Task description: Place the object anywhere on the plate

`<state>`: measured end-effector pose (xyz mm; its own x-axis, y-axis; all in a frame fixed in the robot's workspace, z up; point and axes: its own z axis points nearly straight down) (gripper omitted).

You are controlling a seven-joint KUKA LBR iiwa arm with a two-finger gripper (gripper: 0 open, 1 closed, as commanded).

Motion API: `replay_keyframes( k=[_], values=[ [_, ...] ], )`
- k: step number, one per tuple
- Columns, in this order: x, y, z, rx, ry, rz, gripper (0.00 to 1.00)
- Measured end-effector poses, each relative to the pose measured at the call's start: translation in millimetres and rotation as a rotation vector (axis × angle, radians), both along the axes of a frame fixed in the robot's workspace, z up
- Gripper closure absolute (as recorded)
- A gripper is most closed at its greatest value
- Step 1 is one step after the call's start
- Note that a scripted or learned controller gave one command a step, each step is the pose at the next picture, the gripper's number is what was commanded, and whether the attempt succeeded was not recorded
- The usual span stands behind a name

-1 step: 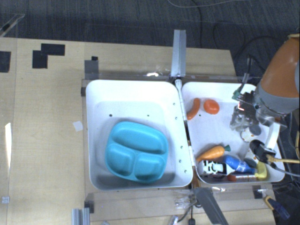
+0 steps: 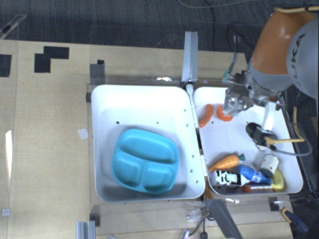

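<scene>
Claw (image 2: 233, 105) hangs low at the back of the right bin (image 2: 294, 183), just above a small orange object (image 2: 224, 114); whether it grips is impossible to tell. That object looks light and smooth, likely slippery, best pinched across its middle. Well apart, the blue plate (image 2: 144, 160) sits in the left bin (image 2: 102, 133).

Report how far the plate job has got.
Done: nothing yet; the blue divided plate in the left bin carries no object. In hand: the gripper is down in the right bin, over a small orange piece; whether it grips it I cannot tell. Left: lift an object, carry it across the divider and set it on the plate.
</scene>
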<state>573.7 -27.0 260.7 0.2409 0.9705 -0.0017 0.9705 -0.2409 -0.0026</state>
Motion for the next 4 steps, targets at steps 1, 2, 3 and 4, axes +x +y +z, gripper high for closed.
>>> replay_keyframes(
  k=[1, 2, 3, 4],
  values=[
    [-25, -38, -31, 0.001, 0.001, 0.166, 1.00],
    [-78, -57, -65, 0.002, 0.001, 0.149, 1.00],
    [-16, -11, -65, 0.002, 0.001, 0.286, 1.00],
    [-16, -11, -65, 0.002, 0.001, 0.286, 0.00]
  ],
)
